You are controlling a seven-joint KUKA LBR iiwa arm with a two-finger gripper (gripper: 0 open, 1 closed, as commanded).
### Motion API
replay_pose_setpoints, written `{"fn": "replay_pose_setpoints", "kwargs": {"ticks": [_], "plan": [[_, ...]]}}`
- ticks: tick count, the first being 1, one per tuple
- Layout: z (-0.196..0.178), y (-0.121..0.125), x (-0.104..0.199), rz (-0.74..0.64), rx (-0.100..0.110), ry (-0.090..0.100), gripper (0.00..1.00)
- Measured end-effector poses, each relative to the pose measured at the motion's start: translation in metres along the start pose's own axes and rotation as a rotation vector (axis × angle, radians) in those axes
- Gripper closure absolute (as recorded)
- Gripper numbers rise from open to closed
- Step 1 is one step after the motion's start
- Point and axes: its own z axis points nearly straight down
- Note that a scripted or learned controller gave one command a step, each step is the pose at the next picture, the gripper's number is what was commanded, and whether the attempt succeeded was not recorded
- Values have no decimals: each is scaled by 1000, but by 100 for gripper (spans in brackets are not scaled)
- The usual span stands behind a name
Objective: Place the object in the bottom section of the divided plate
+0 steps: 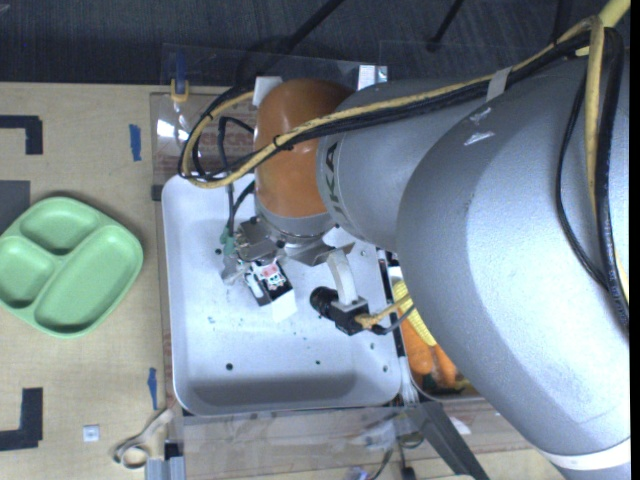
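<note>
The green divided plate [68, 265] lies on the wooden bench at the left, outside the bins. It has two small sections at its upper left and one large section at its lower right, all bare. My gripper [256, 274] hangs low over the upper middle of the left white bin [200, 368], well to the right of the plate. The orange band of the wrist [292, 158] sits just above it. Orange and yellow objects [428, 353] peek out in the right bin, mostly hidden under the arm.
The big grey arm [500, 228] covers the right half of the view and most of the right bin. Cables [215, 143] loop over the left bin's top edge. Black tape marks [22, 133] lie on the bench around the plate.
</note>
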Motion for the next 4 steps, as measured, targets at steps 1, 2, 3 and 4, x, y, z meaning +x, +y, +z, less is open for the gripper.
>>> {"fn": "replay_pose_setpoints", "kwargs": {"ticks": [1, 2, 3, 4], "plan": [[0, 0, 0, 1, 0, 0, 0], [0, 0, 0, 1, 0, 0, 0], [0, 0, 0, 1, -1, 0, 0], [0, 0, 0, 1, -1, 0, 0]]}}
